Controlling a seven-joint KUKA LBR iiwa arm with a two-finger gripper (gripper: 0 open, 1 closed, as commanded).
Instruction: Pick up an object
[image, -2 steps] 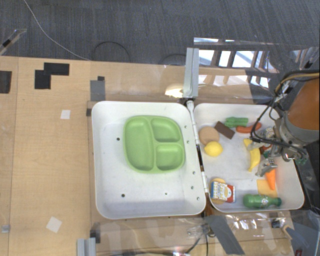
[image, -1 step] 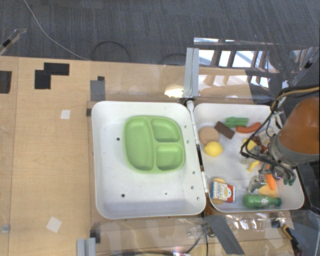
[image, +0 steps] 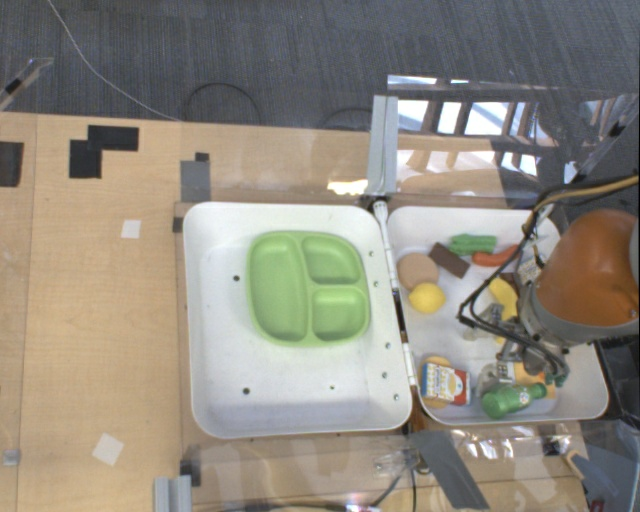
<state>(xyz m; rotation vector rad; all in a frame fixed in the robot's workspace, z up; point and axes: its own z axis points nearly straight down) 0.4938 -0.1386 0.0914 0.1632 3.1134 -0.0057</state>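
The tool (image: 515, 362), its grip hidden under the wrist so I cannot tell its state, hung over the right bin's (image: 598, 385) near corner above a green bottle (image: 512, 399), probably light, rigid, slippery, best pinched across its body.

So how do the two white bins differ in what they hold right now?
The left bin holds one large thing, a green divided plate lying flat near its middle. The right bin holds many small items, among them a yellow lemon and a green bottle, and the arm reaches into it. Both are shallow, white and side by side.
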